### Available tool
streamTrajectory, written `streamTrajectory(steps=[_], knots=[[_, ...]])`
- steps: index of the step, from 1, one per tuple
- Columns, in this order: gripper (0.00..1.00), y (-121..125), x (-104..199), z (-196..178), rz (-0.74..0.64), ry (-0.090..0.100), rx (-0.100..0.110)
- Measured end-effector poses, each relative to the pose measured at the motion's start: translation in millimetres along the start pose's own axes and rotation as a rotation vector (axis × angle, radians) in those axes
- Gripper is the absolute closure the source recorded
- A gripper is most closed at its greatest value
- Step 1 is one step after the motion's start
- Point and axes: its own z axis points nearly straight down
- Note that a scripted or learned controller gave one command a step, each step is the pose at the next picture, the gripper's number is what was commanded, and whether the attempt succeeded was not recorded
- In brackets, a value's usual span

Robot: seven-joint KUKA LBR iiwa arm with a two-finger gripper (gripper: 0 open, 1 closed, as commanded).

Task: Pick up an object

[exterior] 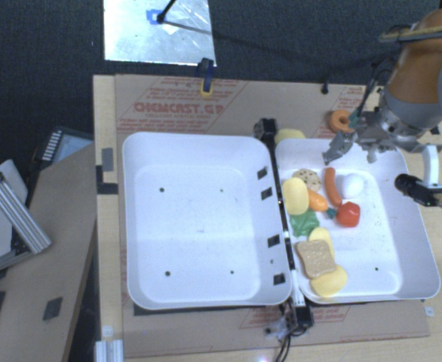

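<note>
Gripper (pixel 351 151) hangs over the far edge of the right bin (pixel 402 266), and whether it is spread or pressed together I cannot tell; nothing shows pinched in it. My reading is that the approach step is in hand, with no object yet picked.

Nearest in the right bin lie a yellow piece (pixel 329 281) and a slice of toast (pixel 316 257), touching each other. Beyond them sit a green leafy piece (pixel 305 222), a tomato (pixel 348 214) and a lemon (pixel 295 196). Farther still are a carrot (pixel 318 200), a sausage (pixel 332 185), a white egg (pixel 351 185) and a cookie (pixel 307 177), all crowded together just below the gripper. The next move, I judge, calls for a straight descent onto one piece, likely the egg or sausage, without nudging its neighbours.

The left bin (pixel 198 217) lies beside it on the surface (pixel 176 104). At the far side, a donut (pixel 340 121) is partly hidden by the arm, and a yellow thing (pixel 289 135) is cut off behind the bin rim. The egg barely stands out against the white bin.
</note>
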Motion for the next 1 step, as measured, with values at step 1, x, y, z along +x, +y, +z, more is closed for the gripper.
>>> streamTrajectory(steps=[1], knots=[[0.00, 40.9, 82.0, 39.3, -0.003, 0.000, -0.004]])
